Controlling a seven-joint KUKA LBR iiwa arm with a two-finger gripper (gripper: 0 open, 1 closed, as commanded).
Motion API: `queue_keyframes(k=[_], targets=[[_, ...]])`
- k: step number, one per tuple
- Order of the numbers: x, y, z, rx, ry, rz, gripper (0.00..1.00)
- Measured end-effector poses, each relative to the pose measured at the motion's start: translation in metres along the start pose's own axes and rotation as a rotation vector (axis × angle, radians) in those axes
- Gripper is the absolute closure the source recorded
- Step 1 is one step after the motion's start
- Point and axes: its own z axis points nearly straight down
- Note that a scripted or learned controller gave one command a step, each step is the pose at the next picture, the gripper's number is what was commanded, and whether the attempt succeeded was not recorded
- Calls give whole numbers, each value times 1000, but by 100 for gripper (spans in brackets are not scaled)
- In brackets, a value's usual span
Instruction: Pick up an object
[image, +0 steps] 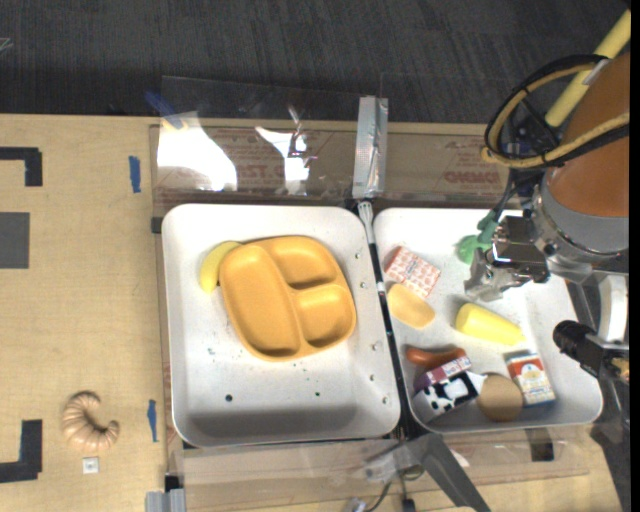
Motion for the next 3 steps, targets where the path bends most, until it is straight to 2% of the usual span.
queue_keyframes(k=[1,2,3], targets=[[-7,27,24,3,-1,154,100],[-69,3,151,12,-3,233,100],[-51,22,148,3,0,222,100]])
